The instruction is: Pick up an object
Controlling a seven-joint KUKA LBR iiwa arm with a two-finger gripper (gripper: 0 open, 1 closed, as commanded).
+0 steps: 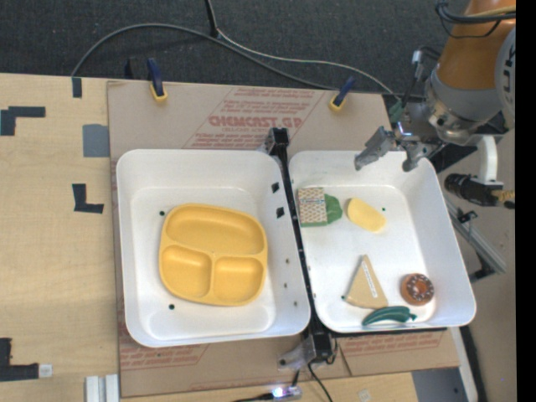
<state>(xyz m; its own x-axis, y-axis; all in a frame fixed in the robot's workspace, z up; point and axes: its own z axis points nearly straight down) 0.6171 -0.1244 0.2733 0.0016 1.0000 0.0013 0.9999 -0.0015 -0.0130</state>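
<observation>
Hovering spread and empty, the jaws (391, 150) overlook five food toys; one yellow tray (213, 254) sits left.

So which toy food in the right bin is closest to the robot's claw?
The pale yellow piece is nearest the gripper. It lies toward the bin's far side, just below the claw, while the wedge, donut and green pepper sit at the near edge.

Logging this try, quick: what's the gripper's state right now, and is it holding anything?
Gripper: open, holding nothing, above the back edge of the right bin.
</observation>
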